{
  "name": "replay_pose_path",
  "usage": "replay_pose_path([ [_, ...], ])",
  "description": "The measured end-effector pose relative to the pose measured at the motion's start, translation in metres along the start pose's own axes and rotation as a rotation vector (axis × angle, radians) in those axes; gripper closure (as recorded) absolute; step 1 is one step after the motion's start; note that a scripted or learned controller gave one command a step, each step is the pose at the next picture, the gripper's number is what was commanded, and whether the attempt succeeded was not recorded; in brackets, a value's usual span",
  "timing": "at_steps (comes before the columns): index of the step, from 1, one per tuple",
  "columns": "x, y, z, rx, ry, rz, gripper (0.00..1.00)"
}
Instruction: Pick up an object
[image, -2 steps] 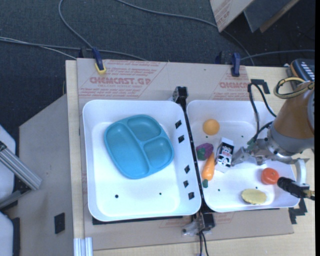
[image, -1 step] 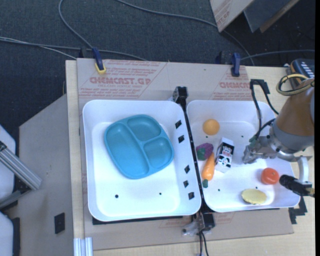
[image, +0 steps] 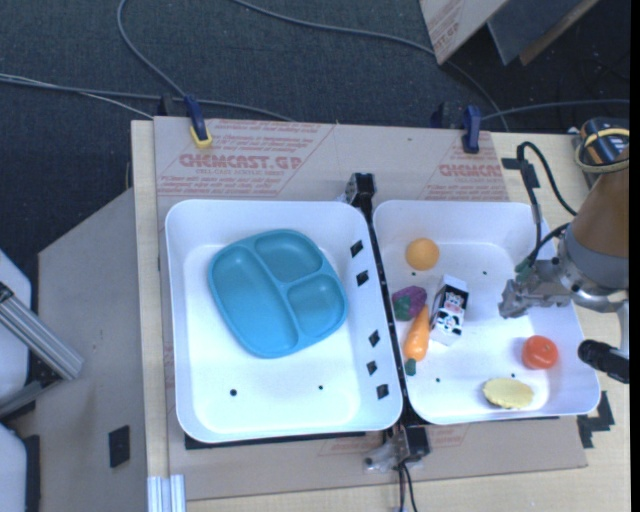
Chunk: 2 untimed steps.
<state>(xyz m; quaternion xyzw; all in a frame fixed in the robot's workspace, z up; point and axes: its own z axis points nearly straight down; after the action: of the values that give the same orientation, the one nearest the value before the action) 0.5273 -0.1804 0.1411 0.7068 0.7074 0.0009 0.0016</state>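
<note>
The right bin (image: 500, 222) holds an orange ball (image: 422, 253), a purple and green toy (image: 407, 300), an orange carrot (image: 417, 337), a small black and white carton (image: 451, 309), a red tomato (image: 540, 352) and a yellow flat piece (image: 509, 393). My gripper (image: 517, 299) hangs over the right side of that bin, right of the carton and above-left of the tomato. I see nothing held in it.
The left bin (image: 200, 380) carries a blue divided plate (image: 277, 291). A black clip-studded divider (image: 372, 300) runs between the bins. Cables trail behind the arm at the right, and clamps (image: 199, 128) hold the cardboard backing.
</note>
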Motion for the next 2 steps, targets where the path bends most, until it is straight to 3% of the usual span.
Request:
replay_pose_path([
  [2, 0.008, -0.008, -0.101, -0.003, 0.0, -0.002, 1.0],
])
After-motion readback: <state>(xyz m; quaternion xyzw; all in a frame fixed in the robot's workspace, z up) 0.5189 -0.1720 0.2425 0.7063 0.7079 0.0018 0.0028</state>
